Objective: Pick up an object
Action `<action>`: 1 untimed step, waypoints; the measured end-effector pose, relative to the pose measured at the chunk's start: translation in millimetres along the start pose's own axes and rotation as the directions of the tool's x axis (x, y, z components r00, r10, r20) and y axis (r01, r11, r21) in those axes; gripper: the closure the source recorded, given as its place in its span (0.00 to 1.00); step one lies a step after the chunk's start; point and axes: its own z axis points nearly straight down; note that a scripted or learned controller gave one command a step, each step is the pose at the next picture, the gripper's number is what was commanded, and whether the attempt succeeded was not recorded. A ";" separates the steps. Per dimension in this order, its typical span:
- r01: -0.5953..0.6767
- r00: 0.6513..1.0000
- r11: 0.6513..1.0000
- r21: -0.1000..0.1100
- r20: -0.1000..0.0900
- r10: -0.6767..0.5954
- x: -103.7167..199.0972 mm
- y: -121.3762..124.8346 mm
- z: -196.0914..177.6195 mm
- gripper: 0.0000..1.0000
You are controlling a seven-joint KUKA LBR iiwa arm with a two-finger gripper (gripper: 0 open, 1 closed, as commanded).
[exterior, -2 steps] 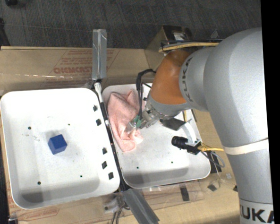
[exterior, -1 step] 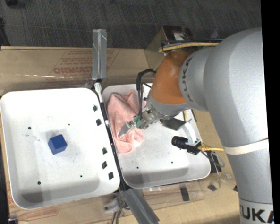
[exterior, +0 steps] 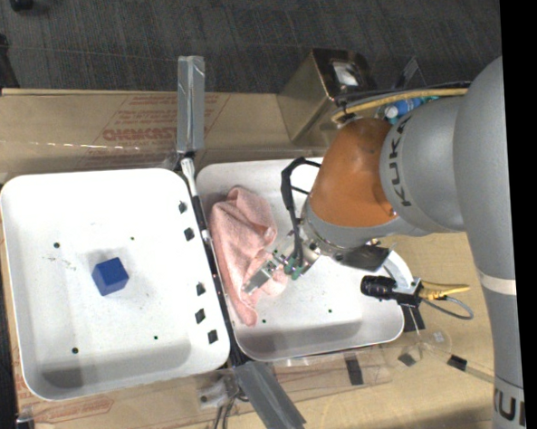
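A crumpled pink cloth (exterior: 241, 238) lies along the left side of the right bin (exterior: 348, 327), against the divider. My gripper (exterior: 269, 274) is low over the cloth's lower right edge and touches or nearly touches the fabric there. The arm's orange and grey wrist hides the right part of this bin. A small blue cube (exterior: 111, 275) sits alone in the left bin (exterior: 33, 214), left of its middle, far from the gripper.
A cardboard sheet (exterior: 109, 128) lies behind the bins. A metal bar (exterior: 189, 105) rises at the back between them, and black clips (exterior: 201, 290) line the divider. Bare white floor shows in the right bin's front part.
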 end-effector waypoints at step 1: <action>-0.116 0.993 0.993 -0.001 0.001 0.116 -24.2 21.6 41.2 0.00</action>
